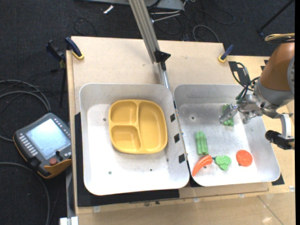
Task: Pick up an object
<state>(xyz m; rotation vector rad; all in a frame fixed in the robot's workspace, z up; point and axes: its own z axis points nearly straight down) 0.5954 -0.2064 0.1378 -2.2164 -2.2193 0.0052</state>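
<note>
My gripper (236,116) is low over the upper right part of the right bin (262,175), and its fingers stand apart, so it is open. A small green piece (228,122) lies on the bin floor just under the left finger (225,111); it is beside that finger, not between the two. Further toward the front of the same bin lie a long green vegetable (202,143), an orange carrot (202,164), a small green leafy piece (223,161) and a red round piece (243,158).
A yellow divided plate (138,126) sits in the left bin (93,172). A slanted metal pole (146,27) crosses the bench down to the divide between the bins. Yellow clamps (77,54) hold the bench corners. A teach pendant (43,144) lies on the floor at the left.
</note>
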